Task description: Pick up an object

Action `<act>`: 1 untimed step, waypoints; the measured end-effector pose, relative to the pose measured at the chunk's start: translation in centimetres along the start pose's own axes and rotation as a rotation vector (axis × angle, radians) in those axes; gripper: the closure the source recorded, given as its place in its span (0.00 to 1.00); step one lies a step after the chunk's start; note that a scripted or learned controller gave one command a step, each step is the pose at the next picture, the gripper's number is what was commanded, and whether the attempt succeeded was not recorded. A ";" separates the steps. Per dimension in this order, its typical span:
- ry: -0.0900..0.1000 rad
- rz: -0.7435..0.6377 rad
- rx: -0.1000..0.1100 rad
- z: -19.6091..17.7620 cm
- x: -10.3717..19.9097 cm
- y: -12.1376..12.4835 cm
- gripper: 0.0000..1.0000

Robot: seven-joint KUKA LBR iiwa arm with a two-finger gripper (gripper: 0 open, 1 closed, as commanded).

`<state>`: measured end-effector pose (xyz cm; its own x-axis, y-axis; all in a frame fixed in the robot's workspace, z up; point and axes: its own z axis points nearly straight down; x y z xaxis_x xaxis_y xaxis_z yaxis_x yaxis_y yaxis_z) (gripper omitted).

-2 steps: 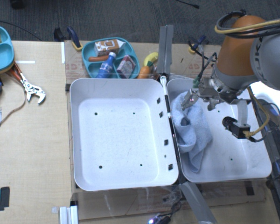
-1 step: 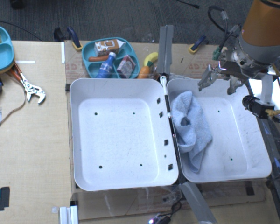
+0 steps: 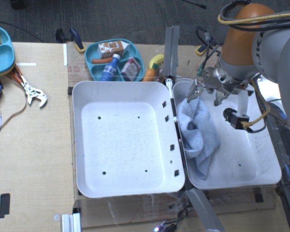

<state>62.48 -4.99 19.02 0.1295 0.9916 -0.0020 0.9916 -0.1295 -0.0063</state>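
Table first, closest to the camera: light wood, mostly bare at the near edge, with a small black mark near the bottom left corner. On it sit two white bins side by side. Left bin is the bigger-looking one, just a few dark specks on its floor. Right bin has a blue cloth in it, crumpled and draped along the bin's left wall, running from the near part of the bin up toward the far corner. That cloth is the only thing in there to pick.

Gripper hangs over the far end of the right bin, right at the top edge of the cloth. Its jaws look spread apart, one finger just by the cloth's upper corner and the other further right over bare bin floor. Can't tell if the left finger actually touches the fabric, and nothing sits between them. A black cable plug dangles beside the wrist over the bin.

Further back, the arm comes in from the right, grey with the orange band and yellow cables looped over it.

Left side of the table has a wrench. Beyond the left bin there's a teal tray with a small bottle, a box and some packets, and another teal tray at the far left edge. Dark carpet behind all that.
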 end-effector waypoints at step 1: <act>0.000 -0.075 -0.004 2.2 -11.7 1.6 0.00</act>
<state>62.59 -16.81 16.85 0.0551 0.9985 -0.0020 0.9985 -0.0551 -0.0023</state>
